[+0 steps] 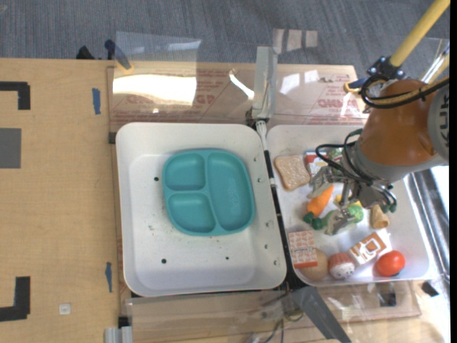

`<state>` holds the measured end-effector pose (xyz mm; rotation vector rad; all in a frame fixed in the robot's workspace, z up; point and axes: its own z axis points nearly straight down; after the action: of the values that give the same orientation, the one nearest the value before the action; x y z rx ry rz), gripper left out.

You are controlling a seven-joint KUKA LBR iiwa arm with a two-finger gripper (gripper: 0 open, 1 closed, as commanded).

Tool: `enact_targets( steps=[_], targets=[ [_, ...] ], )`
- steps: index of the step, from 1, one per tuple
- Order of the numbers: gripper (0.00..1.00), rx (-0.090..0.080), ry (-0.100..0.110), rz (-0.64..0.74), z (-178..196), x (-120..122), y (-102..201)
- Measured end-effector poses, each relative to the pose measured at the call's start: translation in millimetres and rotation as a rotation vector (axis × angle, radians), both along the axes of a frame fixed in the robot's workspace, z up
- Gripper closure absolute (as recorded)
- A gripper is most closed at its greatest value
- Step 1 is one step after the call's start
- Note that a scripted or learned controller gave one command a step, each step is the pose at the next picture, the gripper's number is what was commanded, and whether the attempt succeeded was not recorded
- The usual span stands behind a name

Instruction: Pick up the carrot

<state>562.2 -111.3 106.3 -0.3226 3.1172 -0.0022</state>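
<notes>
Holding teal plate (209,191): left bin (136,213). Right bin (418,252): carrot (319,200), hand (341,204) beside it, grip unclear.

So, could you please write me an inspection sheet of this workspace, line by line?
Surface: two white bins side by side; left bin, right bin.
Job's things: carrot in the right bin, orange with a green end, next to the tool.
Clutter: teal divided plate in the left bin; bread slice, tomato and small cartons in the right bin.
Grippers: tool low over the right bin beside the carrot.
Cables: black cables on the wrist.
Surroundings: cardboard bench, grey carpet.
</notes>
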Motion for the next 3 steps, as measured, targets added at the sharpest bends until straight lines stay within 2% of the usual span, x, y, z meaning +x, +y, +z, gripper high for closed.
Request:
enact_targets(
  steps=[1,2,3],
  targets=[
    [0.00,-0.001,-0.005,-0.024,-16,15,13],
    [1.00,0.000,-0.019,-0.023,-3,19,15],
    [1.00,-0.004,-0.012,0.259,-14,-3,16]
  ],
)
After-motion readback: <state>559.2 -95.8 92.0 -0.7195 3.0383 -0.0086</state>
